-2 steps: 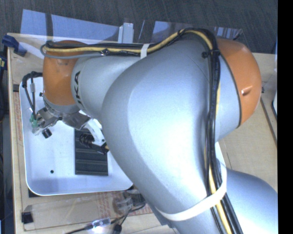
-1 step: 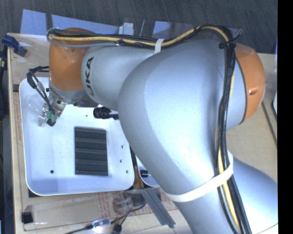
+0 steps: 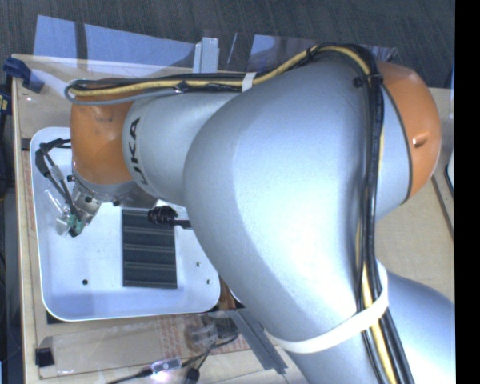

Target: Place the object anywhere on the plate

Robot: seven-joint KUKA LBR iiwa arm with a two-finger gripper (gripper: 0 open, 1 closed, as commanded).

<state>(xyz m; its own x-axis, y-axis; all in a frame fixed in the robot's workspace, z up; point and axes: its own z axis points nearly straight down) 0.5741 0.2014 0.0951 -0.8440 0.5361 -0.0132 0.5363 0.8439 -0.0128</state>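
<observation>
Ribs run across the dark rectangular slab (image 3: 150, 249) lying flat in the white bin (image 3: 44, 278), likely stiff, light and best pinched across its narrow width, while the gripper (image 3: 74, 218) hangs just beside it, spread or closed I cannot tell.

Even, cool overhead light — soft sheen on the grey arm (image 3: 304, 214), dim floor, slightly soft focus.
</observation>
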